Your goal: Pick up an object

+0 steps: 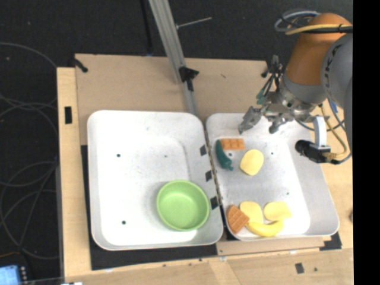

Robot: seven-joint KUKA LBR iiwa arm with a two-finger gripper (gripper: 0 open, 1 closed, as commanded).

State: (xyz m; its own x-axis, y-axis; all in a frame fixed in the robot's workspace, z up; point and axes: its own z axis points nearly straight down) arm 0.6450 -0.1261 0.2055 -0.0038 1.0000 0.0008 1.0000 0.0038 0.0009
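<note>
My gripper (261,123) hangs over the far edge of the right bin (309,189), open, with nothing between its fingers. Just in front of it in that bin lie an orange waffle-like piece (231,143), a teal curved piece (224,158) and a pale yellow lemon-like lump (252,162). At the near edge of the same bin sit another orange waffle piece (237,219), two yellow lumps (250,210) (277,210) and a yellow banana (265,228). A green bowl (183,204) rests in the left bin (119,159), near its front right corner.
A slanted metal rod (172,46) rises from between the two bins at the back. The bins stand side by side on a brown bench (119,82), with dark floor and cables to the left.
</note>
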